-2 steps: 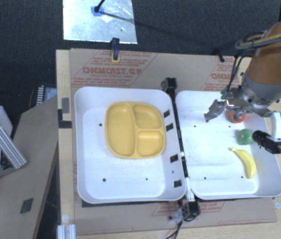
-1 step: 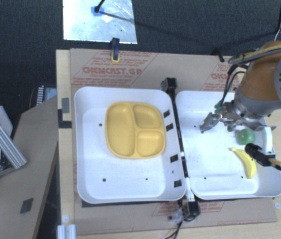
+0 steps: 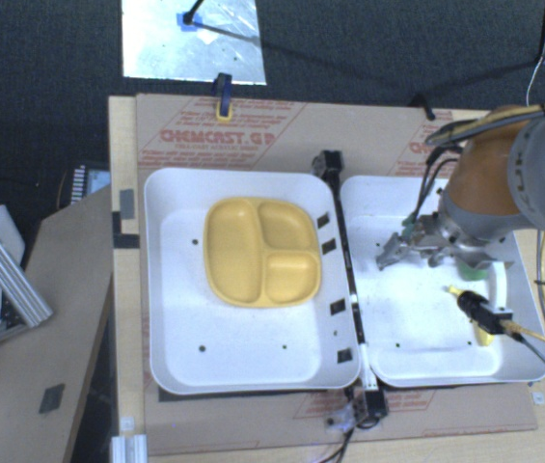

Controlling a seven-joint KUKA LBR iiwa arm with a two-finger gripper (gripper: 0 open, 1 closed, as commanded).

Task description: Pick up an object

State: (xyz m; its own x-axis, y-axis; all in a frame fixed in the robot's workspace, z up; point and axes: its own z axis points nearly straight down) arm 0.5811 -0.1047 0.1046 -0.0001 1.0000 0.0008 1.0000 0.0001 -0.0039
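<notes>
Bench as observed: two white bins sit side by side on a cardboard sheet (image 3: 253,128) with red print, and a black strip (image 3: 341,258) runs along the seam between them. The left bin (image 3: 171,355) holds one yellow divided plate (image 3: 260,252), lying flat right way up near the bin's middle, with its large compartment to the left and two smaller ones to the right. The plate is well clear of the bin walls. The grey arm (image 3: 542,177) comes in from the right over the right bin (image 3: 417,355), with its orange band (image 3: 479,177) above the far part of that bin. The gripper (image 3: 388,255) is low over the right bin's floor, pointing left towards the seam and well apart from the plate. Its opening cannot be judged from here, and nothing is seen held in it. A scrap of green (image 3: 474,271) shows at the wrist's near side (too hidden to identify). A yellow and blue clamp (image 3: 224,97) grips the cardboard's far edge, and beyond it a shiny metal sheet (image 3: 193,27) lies on the dark carpet
</notes>
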